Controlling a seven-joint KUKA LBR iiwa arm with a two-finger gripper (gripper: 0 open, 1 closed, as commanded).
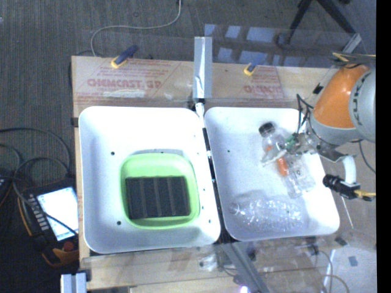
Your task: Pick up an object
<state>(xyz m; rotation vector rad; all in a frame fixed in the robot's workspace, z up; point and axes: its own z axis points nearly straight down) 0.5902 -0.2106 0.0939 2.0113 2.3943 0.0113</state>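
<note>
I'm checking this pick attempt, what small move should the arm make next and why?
Probably ease straight down a little: the gripper hangs beside the clear plastic bottle with a black cap in the right white bin, and nothing is visibly between its fingers yet.

Tabletop [153, 84]: a pale brown board surface with faint red lettering along its far strip; two yellow-and-blue clamps, one clamp [124, 56] at the far left edge, a second clamp [250, 69] at the far edge right of centre; a grey metal upright [200, 72] stands at the middle of the far edge, in line with the seam between the bins. Resting directly on the tabletop, side by side and touching at their inner rims: the left white bin [98, 163] and the right white bin [244, 182]; together they cover most of the board, leaving the far strip and a narrow near margin bare.
</note>
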